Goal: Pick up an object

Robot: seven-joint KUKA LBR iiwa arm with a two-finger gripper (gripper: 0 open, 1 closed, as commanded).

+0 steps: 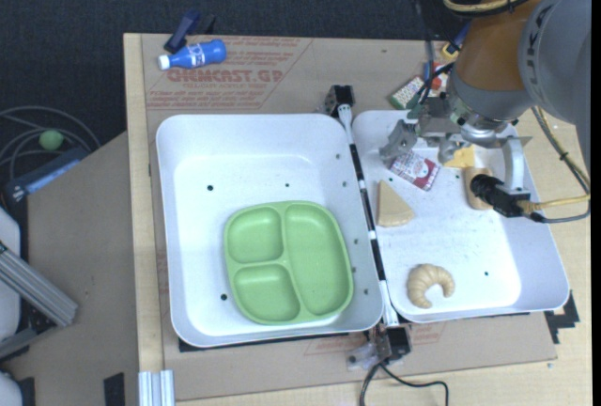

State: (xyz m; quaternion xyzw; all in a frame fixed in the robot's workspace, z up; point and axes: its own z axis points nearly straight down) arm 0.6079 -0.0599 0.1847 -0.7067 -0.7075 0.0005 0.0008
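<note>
In the camera view you see the grey arm's two-finger gripper at the upper right, over the right white bin; its fingers appear clamped on a small red-and-white packet. Below lie a pale yellow wedge and a tan croissant. The left white bin holds a green divided plastic tray.

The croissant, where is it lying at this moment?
The croissant lies in the right bin, near its front edge, below the cheese wedge.
</note>
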